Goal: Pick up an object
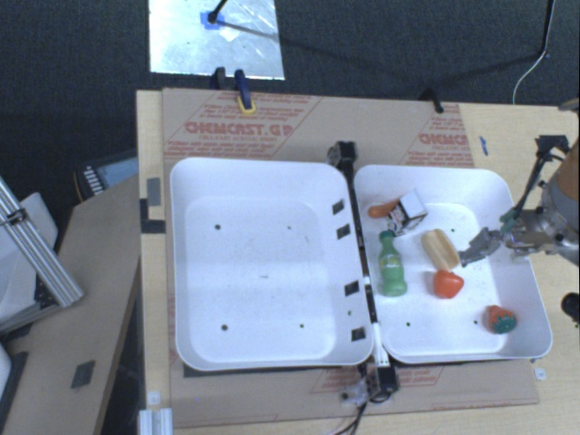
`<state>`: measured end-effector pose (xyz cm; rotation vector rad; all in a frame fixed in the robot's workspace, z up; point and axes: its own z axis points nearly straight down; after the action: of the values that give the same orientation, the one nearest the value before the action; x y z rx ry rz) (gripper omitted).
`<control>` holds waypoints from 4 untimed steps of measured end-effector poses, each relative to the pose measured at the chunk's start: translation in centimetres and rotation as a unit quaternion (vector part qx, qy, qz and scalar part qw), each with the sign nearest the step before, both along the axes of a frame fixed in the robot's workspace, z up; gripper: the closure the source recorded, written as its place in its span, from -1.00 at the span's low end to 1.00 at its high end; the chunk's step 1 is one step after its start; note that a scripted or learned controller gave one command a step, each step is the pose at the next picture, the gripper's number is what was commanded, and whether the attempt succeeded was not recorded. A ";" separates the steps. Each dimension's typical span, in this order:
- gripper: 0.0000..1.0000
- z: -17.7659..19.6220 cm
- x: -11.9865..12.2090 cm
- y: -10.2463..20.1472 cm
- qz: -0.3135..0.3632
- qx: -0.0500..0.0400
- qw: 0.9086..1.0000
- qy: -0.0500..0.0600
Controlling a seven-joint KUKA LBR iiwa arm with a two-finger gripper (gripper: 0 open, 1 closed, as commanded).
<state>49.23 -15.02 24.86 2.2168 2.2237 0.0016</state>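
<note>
Fingertips of the gripper (475, 248) hang at the tan bread roll's (440, 248) right side in the right bin (521, 284). I cannot tell how they stand. Roll's long axis runs down-right, red tomato (448, 285) just below.

"CHEMCAST" printed on cardboard sheet (299, 116)

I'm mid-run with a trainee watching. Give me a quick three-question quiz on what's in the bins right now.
1. True or false: the green bottle lies in the right bin.
2. Which item is nearest the gripper? A) tan bread-like piece B) white cube C) green bottle
3. Fill in: the red-and-green item sits near the right bin's ______ corner.

Key: 1 true; 2 A; 3 front right.
</note>
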 end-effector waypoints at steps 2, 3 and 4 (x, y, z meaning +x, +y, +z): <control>1.00 -2.0 5.8 9.4 0.005 0.001 1.000 -0.001; 1.00 -1.7 1.9 3.7 -0.004 0.000 1.000 0.001; 1.00 -0.6 2.2 4.0 0.001 0.000 1.000 -0.001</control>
<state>51.39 -11.00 24.24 2.2139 2.2242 0.0042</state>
